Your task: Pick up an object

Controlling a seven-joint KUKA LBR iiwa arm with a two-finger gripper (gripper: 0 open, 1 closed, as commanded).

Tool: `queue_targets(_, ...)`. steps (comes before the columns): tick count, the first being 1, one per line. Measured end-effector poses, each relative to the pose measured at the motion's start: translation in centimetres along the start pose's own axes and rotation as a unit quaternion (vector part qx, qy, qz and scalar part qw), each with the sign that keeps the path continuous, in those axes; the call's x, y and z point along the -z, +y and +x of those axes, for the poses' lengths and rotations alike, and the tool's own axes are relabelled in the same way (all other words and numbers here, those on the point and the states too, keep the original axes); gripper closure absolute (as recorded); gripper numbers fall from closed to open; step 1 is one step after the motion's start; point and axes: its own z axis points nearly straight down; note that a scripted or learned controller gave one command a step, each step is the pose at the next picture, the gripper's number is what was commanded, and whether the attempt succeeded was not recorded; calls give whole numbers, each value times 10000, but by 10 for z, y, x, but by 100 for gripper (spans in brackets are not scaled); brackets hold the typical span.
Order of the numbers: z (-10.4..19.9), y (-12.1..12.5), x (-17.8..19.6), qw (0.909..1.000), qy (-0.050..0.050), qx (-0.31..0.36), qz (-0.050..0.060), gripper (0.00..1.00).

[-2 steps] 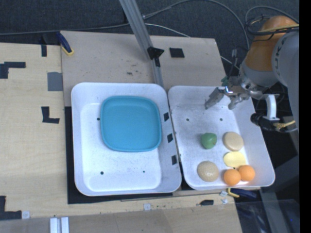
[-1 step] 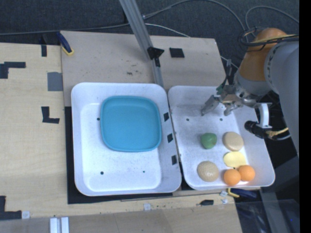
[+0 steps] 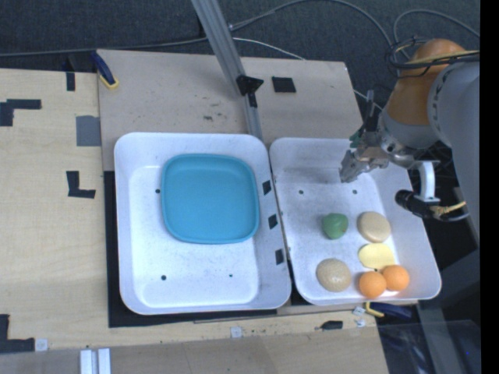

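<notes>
The right white bin (image 3: 312, 178) holds several small food-like pieces in its near half: a green lump (image 3: 335, 225), a beige round piece (image 3: 374, 226), a yellow piece (image 3: 376, 255), a tan round piece (image 3: 334, 274) and two orange balls (image 3: 373, 284) (image 3: 396, 278). My gripper (image 3: 350, 170) hangs over the bin's far right part, above and behind the green lump, apart from all the pieces. Nothing shows between its fingers.
The left white bin (image 3: 140, 209) carries a blue square plate (image 3: 210, 198). A slanted grey metal pole (image 3: 226, 45) crosses above the bins' far side. Cables trail behind the arm at the upper right. Black tape marks dot the wooden bench.
</notes>
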Motion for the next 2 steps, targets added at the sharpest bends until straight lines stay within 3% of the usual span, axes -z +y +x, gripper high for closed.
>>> queue_targets(2,5,-7,105,10000,-3,-3,-24,100)
